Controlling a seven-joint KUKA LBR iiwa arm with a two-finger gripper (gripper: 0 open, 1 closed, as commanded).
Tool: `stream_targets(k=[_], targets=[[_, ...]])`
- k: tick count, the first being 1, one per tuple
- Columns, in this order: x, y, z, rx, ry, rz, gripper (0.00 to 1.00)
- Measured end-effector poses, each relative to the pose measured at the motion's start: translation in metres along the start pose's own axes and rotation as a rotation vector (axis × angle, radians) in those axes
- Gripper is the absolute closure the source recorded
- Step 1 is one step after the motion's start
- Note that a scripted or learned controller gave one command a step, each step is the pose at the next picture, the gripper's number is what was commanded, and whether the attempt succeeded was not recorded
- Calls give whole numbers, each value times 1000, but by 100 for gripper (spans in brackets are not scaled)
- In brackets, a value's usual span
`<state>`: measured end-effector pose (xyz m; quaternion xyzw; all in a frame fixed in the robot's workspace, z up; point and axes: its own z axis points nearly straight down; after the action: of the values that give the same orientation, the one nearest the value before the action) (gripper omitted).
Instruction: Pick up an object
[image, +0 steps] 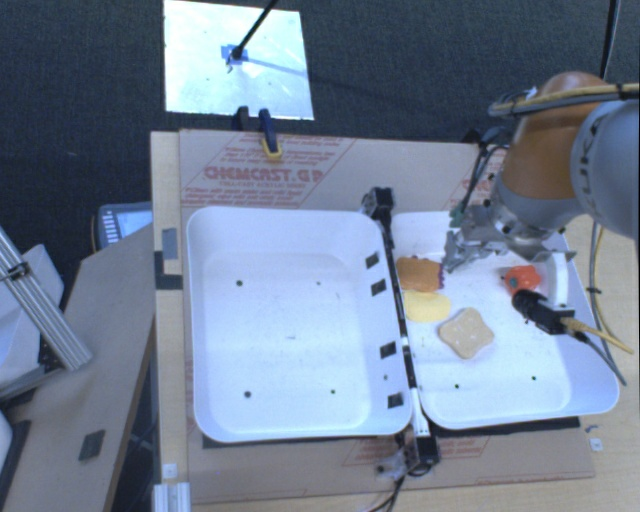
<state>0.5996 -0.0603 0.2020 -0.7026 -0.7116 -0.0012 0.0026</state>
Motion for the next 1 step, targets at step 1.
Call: stream_targets(k=[1], targets=[[86, 6, -95, -14, -2, -1, 100]])
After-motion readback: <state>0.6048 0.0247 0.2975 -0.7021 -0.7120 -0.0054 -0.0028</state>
